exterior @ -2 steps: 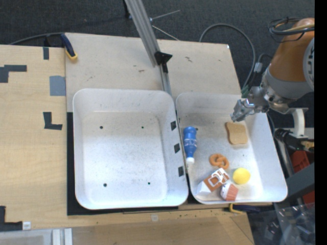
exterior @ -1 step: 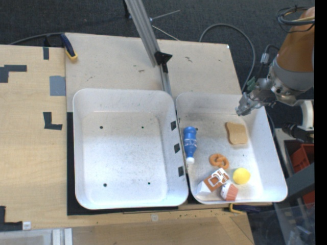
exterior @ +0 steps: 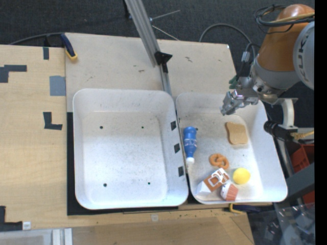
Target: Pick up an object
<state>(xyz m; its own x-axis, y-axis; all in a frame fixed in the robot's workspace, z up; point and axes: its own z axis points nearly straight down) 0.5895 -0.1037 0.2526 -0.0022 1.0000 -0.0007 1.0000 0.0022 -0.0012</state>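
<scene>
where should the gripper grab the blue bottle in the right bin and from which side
Probably across the middle of the blue plastic bottle, coming straight down. It lies flat on the floor of the right white bin, its long axis running up and down the view, white cap toward the near edge. Set the jaws left and right across its narrow width; the bin's left wall sits close, so room is tight.

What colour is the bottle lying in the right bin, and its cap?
The plastic bottle is blue with a white cap, lying along the right bin's left wall; camera view shows it.
</scene>
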